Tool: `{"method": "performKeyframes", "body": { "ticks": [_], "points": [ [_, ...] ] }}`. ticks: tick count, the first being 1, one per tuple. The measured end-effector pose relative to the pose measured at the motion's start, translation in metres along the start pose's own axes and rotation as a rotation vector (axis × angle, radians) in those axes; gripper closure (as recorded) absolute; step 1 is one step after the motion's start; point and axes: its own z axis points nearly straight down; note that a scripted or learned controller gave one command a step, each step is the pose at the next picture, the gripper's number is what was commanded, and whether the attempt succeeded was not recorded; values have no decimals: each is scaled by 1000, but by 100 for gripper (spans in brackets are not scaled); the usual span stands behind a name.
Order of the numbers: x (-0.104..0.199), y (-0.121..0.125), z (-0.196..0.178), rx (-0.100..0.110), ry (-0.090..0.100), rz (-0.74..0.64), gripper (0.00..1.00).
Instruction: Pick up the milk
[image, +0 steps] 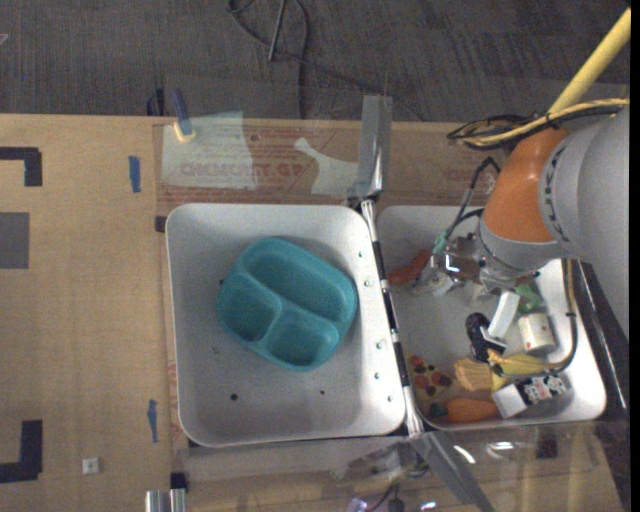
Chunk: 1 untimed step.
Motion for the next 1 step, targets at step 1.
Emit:
{"method": "performKeyframes", "body": {
  "ticks": [1],
  "points": [
    [-32, 79, 1, 51, 8, -87, 0]
  ]
}}
